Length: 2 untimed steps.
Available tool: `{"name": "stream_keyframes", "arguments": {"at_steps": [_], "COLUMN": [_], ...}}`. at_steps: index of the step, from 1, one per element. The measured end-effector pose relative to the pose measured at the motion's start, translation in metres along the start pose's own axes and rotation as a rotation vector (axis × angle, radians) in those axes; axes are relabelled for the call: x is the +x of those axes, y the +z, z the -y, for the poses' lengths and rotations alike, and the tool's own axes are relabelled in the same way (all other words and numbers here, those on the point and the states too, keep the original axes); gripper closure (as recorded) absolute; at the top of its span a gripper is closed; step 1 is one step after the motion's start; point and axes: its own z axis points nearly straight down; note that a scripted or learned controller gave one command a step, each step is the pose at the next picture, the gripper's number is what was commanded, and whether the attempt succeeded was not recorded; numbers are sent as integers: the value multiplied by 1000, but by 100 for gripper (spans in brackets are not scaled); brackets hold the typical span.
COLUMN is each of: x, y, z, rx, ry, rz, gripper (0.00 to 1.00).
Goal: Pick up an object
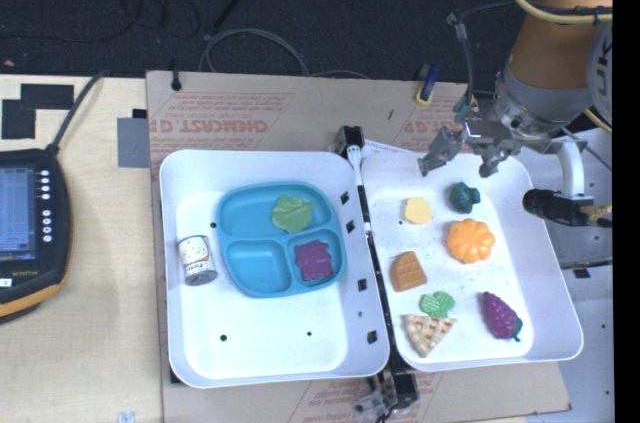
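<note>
Two shallow white bins sit side by side on the surface. The left bin (190, 351) carries a blue compartment plate (250, 211) and, just beside the plate's left edge, a small can (197, 260) lying on its side. On the plate, a green leaf-shaped piece (293, 212) lies in the upper right compartment and a purple grape-like piece (314, 259) in the lower right compartment; the large lower left compartment holds nothing visible.

The right bin (545, 311) holds seven toy food items, all apart from one another or nearly so: a yellow block (418, 211) near the upper left, a dark green piece (463, 198) near the upper middle, an orange pumpkin (470, 241) just below it, a brown bread-like piece (407, 272) at the left, a small green leafy piece (437, 303) touching or just above a pizza-like wedge (428, 333) at the lower left, and a purple grape bunch (500, 315) at the lower right.

The arm enters from the right, its orange band at the upper right corner. The gripper (461, 158) hangs over the far edge of the right bin, above the dark green piece. Its fingers (438, 154) are spread wide apart, with nothing between them. No item appears lifted; every one rests in its bin.

A handheld control pendant (25, 221) lies at the left edge of the surface, well apart from the bins.
</note>
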Motion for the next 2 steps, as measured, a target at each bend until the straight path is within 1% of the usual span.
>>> {"name": "stream_keyframes", "arguments": {"at_steps": [1, 2], "x": [-74, -104], "y": [190, 181], "z": [1, -28], "rx": [5, -4], "ry": [4, 1], "rz": [1, 2], "gripper": [0, 0]}}
